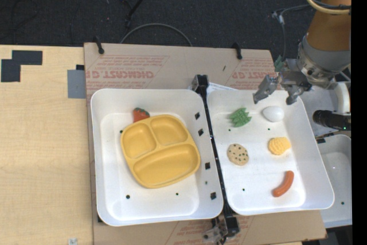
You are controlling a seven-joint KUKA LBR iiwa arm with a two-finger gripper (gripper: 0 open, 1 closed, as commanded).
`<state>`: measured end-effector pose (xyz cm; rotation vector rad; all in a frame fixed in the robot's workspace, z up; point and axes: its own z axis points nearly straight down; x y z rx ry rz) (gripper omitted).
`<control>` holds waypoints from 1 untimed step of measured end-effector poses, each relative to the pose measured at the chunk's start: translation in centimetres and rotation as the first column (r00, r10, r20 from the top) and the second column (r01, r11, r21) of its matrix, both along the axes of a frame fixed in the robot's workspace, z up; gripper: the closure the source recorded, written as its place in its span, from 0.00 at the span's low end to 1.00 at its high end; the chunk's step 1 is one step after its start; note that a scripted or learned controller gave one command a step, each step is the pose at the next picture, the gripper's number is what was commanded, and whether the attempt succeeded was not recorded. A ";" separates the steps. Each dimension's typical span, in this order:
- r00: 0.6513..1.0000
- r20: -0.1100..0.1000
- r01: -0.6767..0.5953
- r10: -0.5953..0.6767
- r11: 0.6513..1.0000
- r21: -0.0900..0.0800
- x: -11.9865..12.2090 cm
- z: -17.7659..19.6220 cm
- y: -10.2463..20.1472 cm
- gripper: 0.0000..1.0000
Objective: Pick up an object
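My gripper (279,93) hangs open above the far edge of the right bin (309,192), with nothing between its fingers. Just below it lies a white egg (273,113). To the left of the egg is a green leafy piece (240,117). Nearer the front lie a chocolate-chip cookie (237,154), a yellow corn piece (278,146) and a red-orange sausage (283,183).
The left bin (109,192) holds a yellow divided plate (160,150), with a small red and green strawberry-like piece (140,115) at its far left rim. A black divider (207,140) runs between the bins. Cardboard lies under both.
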<state>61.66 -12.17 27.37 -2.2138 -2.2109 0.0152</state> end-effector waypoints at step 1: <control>1.000 0.012 -0.002 0.002 1.000 -0.002 0.2 0.7 0.0 0.00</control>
